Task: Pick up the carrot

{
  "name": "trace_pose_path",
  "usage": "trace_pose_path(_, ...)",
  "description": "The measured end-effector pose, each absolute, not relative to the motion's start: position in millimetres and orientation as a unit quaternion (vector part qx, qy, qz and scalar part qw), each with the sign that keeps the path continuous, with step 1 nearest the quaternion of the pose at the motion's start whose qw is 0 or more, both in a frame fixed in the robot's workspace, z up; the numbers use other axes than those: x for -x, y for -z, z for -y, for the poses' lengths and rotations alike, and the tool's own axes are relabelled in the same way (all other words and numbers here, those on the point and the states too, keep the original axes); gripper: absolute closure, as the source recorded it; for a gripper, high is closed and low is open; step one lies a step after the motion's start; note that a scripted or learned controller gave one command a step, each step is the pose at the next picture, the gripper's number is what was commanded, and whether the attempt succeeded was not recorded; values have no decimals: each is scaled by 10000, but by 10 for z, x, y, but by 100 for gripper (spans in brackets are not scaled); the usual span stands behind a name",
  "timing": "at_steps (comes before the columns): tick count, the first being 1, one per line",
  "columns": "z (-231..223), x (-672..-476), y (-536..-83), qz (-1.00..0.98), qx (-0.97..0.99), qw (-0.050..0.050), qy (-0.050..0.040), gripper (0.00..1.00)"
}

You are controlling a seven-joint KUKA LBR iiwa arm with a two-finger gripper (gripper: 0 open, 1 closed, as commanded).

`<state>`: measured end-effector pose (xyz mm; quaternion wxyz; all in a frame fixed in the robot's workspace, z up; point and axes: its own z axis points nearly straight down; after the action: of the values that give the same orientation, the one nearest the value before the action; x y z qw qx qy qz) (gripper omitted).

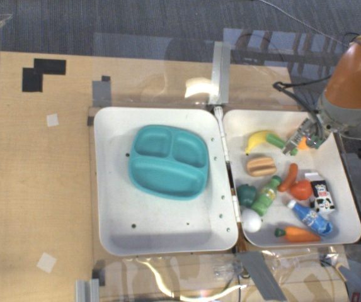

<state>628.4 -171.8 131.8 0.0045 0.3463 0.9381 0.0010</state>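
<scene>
The carrot [300, 234], orange with a green stub at its left end, lies flat along the near wall of the right bin [350, 187]. My gripper [304, 137] hangs at the far side of that bin, well away from the carrot. It is low over a small orange piece [303, 144] and just right of a green item [276, 141]. From this angle I cannot make out how the gripper stands around the orange piece.
The right bin also holds a banana [254, 141], a hot dog bun [261, 165], a green bottle [266, 195], a red tomato [301, 190], a blue bottle [309, 219] and a white ball [251, 221]. A teal divided plate [169, 161] sits in the left bin [114, 219].
</scene>
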Motion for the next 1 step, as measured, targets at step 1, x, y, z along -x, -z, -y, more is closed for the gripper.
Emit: trace_pose_path(1,1231,-6339,-1612,-9031,-4294,48,-18,100)
